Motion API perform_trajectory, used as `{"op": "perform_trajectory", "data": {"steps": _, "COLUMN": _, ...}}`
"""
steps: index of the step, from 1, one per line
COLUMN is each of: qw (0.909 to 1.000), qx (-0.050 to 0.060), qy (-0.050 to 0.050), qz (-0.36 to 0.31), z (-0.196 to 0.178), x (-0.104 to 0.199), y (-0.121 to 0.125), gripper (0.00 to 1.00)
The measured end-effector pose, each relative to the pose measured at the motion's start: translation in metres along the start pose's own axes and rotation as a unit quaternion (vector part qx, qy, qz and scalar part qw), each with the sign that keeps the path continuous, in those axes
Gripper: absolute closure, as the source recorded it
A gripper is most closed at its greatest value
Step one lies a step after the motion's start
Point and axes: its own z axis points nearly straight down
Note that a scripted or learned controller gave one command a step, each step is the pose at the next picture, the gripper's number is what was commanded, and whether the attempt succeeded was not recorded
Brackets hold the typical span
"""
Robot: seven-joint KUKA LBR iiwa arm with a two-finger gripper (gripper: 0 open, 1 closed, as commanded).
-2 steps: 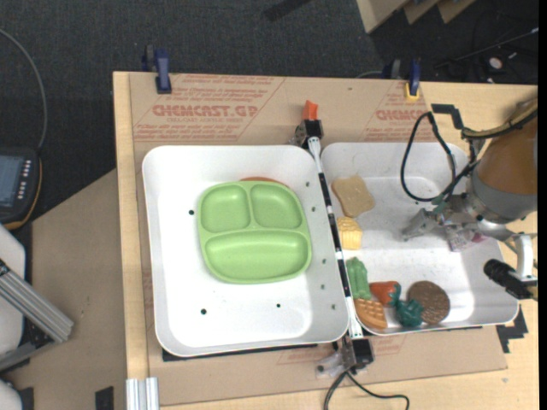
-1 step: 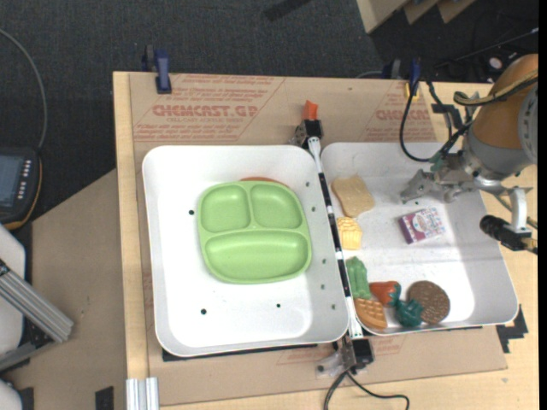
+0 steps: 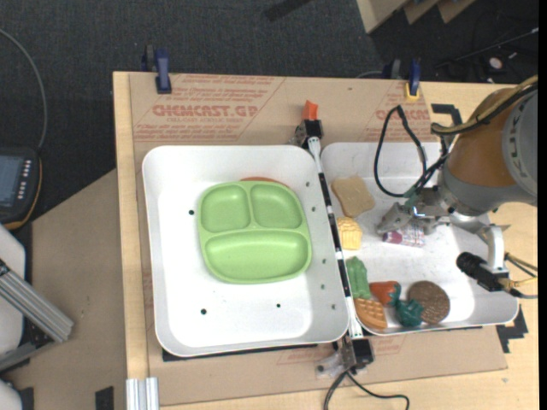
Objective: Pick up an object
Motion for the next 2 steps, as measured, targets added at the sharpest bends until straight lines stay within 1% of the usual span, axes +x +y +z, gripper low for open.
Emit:
{"op": "perform_trajectory", "data": {"steps": 1, "qw": 1.0000, "qx": -0.004, "qy": -0.002, "qz": 0.001, "z": -0.011, "x": -0.003, "y": 0.003, "gripper": 1.00}}
{"op": "perform_trajectory", "data": {"steps": 2, "qw": 1.0000, "qx": -0.009, "qy": -0.001, "qz": -0.003, "z": -0.107, "x": 0.075, "y": 0.015, "gripper": 1.00}}
